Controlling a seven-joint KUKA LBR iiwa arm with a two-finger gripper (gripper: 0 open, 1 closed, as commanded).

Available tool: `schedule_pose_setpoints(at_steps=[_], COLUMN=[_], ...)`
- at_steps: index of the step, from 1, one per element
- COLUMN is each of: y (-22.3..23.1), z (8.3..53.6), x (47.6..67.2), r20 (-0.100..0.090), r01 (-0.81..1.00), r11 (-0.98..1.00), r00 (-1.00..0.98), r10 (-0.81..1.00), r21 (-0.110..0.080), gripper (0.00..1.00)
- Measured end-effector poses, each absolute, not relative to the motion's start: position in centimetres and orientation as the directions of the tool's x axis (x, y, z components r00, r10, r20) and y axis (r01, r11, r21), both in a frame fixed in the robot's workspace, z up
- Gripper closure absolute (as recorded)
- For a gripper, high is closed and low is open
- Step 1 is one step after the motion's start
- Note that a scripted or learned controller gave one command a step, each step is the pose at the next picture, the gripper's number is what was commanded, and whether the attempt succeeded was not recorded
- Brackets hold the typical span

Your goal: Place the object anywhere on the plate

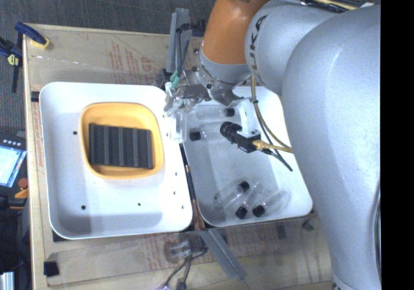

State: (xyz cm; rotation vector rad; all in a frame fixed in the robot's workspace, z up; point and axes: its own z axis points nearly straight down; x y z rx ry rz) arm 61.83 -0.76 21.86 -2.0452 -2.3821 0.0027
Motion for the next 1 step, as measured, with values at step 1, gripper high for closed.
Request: schedule_pose_setpoints(at_steps=[1], y=[-0.76], z=[21.86], x=[61.84], r20=[0.000], r01=[0.988], r11=[0.152], r00=[-0.152], r10=[0.988], r21=[-0.003], gripper=[0.00])
